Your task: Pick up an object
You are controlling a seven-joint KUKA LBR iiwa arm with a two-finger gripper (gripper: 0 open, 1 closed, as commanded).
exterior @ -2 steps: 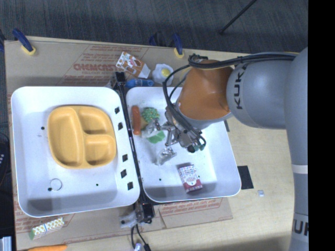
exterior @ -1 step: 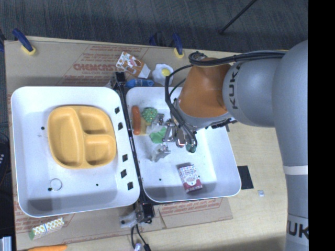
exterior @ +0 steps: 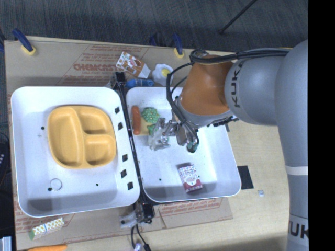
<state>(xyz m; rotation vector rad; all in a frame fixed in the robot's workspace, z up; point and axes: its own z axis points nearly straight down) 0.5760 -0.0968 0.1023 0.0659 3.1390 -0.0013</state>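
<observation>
The gripper [exterior: 163, 132], its state unclear, hovers beside an orange sausage [exterior: 136, 120] lying lengthwise up-down in the right bin [exterior: 220, 184].

The gripper [exterior: 158, 134] hangs low inside the right bin [exterior: 222, 163], with a green broccoli-like toy [exterior: 150, 114] just above it and an orange hot-dog-shaped toy [exterior: 136, 120] up to its left. Down to its right lies a small red carton [exterior: 190, 178], well apart. Far to its left, the left bin [exterior: 26, 140] holds a yellow divided tray [exterior: 82, 136].
</observation>
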